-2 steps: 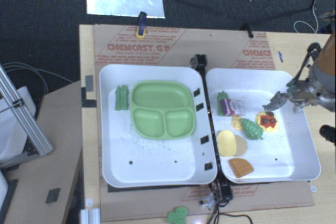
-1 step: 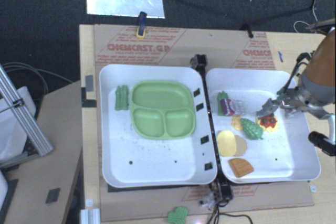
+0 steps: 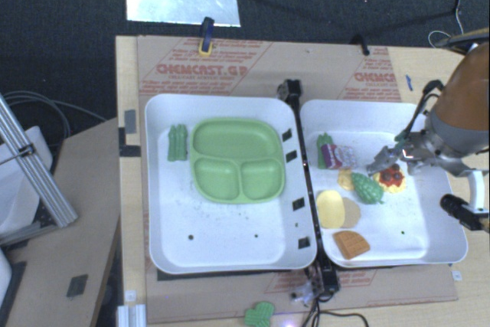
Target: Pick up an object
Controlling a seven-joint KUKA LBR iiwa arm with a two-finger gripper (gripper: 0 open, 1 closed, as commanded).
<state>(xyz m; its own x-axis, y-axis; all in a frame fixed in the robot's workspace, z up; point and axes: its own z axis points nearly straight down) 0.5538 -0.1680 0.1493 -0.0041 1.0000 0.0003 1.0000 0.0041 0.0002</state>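
Nearest you, a green leafy toy [image 3: 260,313] lies on the bench edge below the bins. Look to the right bin [image 3: 436,241]: the gripper [image 3: 383,161] hangs over it, and you cannot tell whether its fingers are released or clenched. Just below the fingers sit a green leafy vegetable [image 3: 368,188] and a red toy [image 3: 392,178]. Left of them lies a purple packet [image 3: 331,155]; farther below, a yellow disc [image 3: 331,208] and an orange waffle [image 3: 351,243]. Well left, a green divided plate [image 3: 236,160] fills the left bin [image 3: 164,241].
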